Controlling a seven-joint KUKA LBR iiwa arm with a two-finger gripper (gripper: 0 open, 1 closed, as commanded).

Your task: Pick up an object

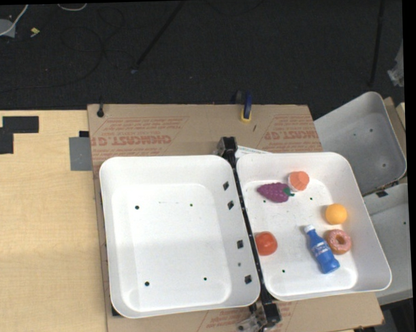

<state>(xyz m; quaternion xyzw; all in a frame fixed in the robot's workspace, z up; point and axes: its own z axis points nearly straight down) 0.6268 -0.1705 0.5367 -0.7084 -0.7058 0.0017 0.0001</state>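
Blue bottle: white cap, lying flat, right bin, touching pink donut.

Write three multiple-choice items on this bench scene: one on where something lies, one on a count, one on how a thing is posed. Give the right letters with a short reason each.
1. Where does the purple grape bunch lie?
A. In the left bin
B. In the right bin, beside the pale orange piece
C. On the cardboard outside the bins

2. How many objects are in the right bin?
A. Three
B. Six
C. Nine

3. How is the blue bottle posed?
A. Lying on its side, touching the pink doughnut
B. Standing upright by itself
C. Hanging over the bin's rim

Answers:
1 B: the grapes sit at the far side of the right bin, next to the pale orange piece.
2 B: grapes, pale orange piece, orange ball, red-orange piece, bottle, pink doughnut.
3 A: its length lies flat on the bin floor against the doughnut.
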